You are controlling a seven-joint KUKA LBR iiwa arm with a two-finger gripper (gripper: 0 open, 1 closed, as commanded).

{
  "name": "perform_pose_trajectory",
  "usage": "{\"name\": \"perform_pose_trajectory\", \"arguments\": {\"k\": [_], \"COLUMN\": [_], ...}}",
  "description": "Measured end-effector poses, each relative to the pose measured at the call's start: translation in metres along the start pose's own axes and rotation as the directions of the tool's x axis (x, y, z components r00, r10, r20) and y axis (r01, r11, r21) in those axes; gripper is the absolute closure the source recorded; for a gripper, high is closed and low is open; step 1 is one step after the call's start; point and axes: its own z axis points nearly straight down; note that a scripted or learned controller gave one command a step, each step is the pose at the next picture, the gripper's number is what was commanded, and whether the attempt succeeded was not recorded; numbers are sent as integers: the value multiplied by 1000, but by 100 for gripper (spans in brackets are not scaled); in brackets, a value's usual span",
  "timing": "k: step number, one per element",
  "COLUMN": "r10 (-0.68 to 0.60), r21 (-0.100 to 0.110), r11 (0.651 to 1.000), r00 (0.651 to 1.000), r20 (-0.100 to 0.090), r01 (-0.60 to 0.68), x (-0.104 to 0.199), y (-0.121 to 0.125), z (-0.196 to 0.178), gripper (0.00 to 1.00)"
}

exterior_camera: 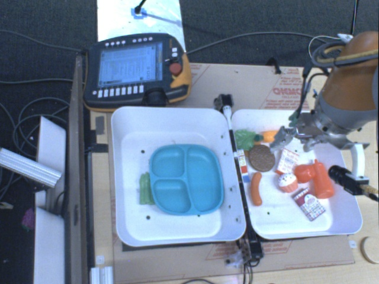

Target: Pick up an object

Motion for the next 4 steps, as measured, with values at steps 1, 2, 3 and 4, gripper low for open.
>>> {"name": "perform_pose_trajectory", "arguments": {"k": [1,2,3,4], "r10": [3,0,1,1], "r21": [4,-19,-23,-23], "r11": [1000,1000,1000,1000], "r00": [1000,1000,1000,1000], "r20": [0,4,10,10], "r01": [-3,0,-1,-1], "x": [-14,-18,-21,-21], "y": [23,4,5,5], "z": [126,150,139,139], "gripper": [0,0,100,0]}}
